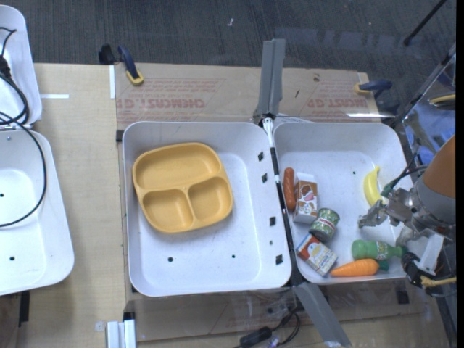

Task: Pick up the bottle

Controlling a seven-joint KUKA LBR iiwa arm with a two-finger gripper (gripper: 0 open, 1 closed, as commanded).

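Note:
The bottle (375,250) is green and lies on its side near the front right corner of the right bin (341,140), its cap end pointing right. My gripper (378,210) hangs over the right side of that bin, just behind the bottle and in front of the banana (372,187). Nothing shows in its grasp. The arm's orange band sits at the view's right edge.
An orange carrot (355,268) lies right in front of the bottle. A can (325,224), two small cartons (306,199) (316,254) and a hot dog (290,188) fill the right bin's left side. A yellow divided plate (183,187) lies in the left bin (145,259).

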